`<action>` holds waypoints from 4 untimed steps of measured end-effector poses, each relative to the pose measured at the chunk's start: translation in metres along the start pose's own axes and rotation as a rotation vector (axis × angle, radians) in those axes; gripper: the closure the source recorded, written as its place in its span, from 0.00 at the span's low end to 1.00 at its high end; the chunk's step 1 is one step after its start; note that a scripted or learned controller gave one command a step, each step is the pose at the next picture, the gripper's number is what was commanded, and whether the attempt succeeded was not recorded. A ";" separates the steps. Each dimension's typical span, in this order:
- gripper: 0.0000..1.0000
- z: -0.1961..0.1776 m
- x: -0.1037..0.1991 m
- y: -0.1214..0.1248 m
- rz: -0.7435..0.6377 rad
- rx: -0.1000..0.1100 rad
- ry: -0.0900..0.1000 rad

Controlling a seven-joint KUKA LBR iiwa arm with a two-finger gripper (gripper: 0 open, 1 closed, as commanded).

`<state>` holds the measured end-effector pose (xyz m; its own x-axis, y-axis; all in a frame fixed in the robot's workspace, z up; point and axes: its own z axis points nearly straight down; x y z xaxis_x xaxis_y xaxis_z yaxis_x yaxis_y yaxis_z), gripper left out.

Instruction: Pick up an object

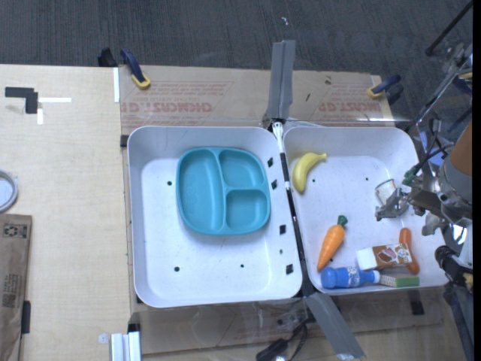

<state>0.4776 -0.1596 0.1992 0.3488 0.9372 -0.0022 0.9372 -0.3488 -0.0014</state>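
Camera view: we see the gripper (387,199) over the right bin (353,150) nr its right edge, fingers apart, holding nothing. Carrot (331,243), banana (304,168), bottle (349,277) lie untouched in that bin; pick not yet done, we judge.

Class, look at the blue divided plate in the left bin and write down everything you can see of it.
The blue divided plate is a rounded-square dish, turquoise, looking like smooth plastic. Raised ridges split it into three compartments: one large along its left side and two smaller on its right. It lies flat and upright on the floor of the left bin, towards the far right part, turned slightly askew. Nothing lies in it, and nothing touches it but the bin floor.
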 end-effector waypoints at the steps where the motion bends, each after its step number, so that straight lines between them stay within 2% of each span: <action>1: 1.00 -0.008 0.000 0.001 -0.002 0.001 -0.002; 2: 0.00 -0.008 0.000 0.001 -0.001 0.001 -0.002; 3: 0.00 0.085 0.045 -0.010 0.126 -0.024 0.005; 4: 0.00 0.104 0.057 -0.020 -0.044 -0.002 0.002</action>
<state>0.4782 -0.0991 0.0947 0.3075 0.9515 0.0003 0.9515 -0.3075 0.0010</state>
